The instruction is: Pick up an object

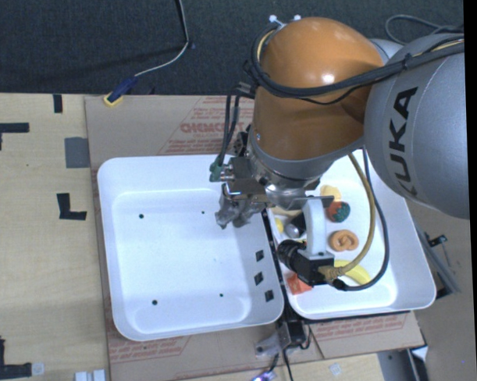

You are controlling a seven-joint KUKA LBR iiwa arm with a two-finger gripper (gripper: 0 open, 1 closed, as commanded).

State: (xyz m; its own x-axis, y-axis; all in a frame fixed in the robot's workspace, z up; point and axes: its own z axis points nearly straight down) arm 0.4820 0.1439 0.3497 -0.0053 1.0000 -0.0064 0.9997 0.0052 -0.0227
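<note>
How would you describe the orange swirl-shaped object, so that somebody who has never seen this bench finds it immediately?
Look at the right white bin, the one under the big grey and orange arm. Near its middle, just right of the arm's white wrist part, lies the orange swirl-shaped object. It is a round coil in pale orange, while the neighbour above it is dark green and orange, and the piece below is yellow.

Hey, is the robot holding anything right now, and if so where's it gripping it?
It cannot be told. The gripper hangs over the right edge of the left bin, and no object is visible in it.
</note>
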